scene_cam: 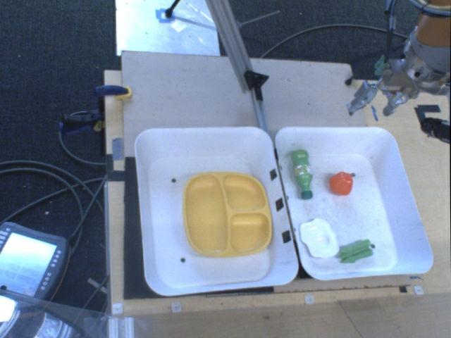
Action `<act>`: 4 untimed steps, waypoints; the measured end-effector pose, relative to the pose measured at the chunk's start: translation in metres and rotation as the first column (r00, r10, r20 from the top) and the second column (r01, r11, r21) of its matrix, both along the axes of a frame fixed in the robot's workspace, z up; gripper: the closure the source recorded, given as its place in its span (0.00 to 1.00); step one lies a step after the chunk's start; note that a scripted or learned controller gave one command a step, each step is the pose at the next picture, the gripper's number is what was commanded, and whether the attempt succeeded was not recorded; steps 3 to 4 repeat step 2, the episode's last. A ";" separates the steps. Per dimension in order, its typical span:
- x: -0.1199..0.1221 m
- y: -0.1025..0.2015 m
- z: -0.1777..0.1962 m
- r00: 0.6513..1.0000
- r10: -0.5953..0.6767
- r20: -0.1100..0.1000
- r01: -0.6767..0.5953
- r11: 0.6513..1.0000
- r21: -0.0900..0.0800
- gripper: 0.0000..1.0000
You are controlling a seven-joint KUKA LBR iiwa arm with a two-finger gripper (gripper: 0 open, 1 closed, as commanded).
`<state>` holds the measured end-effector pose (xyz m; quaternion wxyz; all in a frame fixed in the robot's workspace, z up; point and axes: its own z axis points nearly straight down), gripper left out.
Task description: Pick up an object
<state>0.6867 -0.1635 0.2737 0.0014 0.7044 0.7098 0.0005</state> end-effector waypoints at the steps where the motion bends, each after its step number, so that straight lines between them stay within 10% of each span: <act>1: 0.000 0.000 0.000 1.000 0.001 -0.001 -0.001 1.000 -0.001 0.00; 2: 0.006 -0.005 -0.059 1.000 -0.002 -0.005 0.002 1.000 0.000 0.00; 4: 0.006 -0.005 -0.059 1.000 -0.002 -0.005 0.002 1.000 0.000 0.00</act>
